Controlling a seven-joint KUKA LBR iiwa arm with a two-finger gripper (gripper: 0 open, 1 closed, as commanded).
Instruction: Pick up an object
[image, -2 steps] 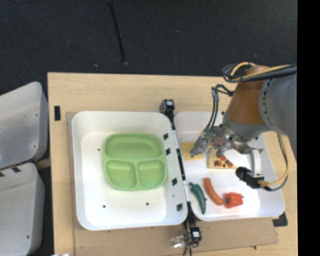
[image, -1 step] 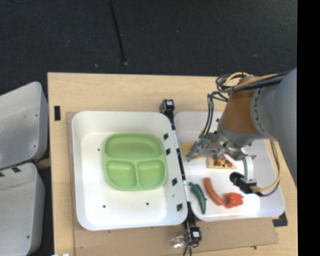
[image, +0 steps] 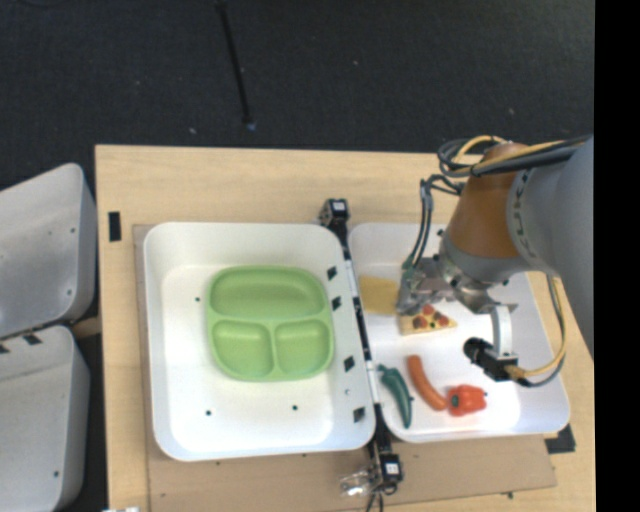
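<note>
Divided plate sits in the left bin; pizza slice, pepper, sausage and tomato share the right bin, toys toward 6 o'clock.

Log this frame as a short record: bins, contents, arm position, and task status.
left bin: holds a green divided plate
right bin: holds a pizza slice toy, a tan flat piece, a green pepper, an orange carrot-like piece, a red tomato-like piece
arm: reaches in from the right, over the right bin
gripper: low, just above the pizza slice toy; jaw state not readable
task status: no object visibly lifted
</note>
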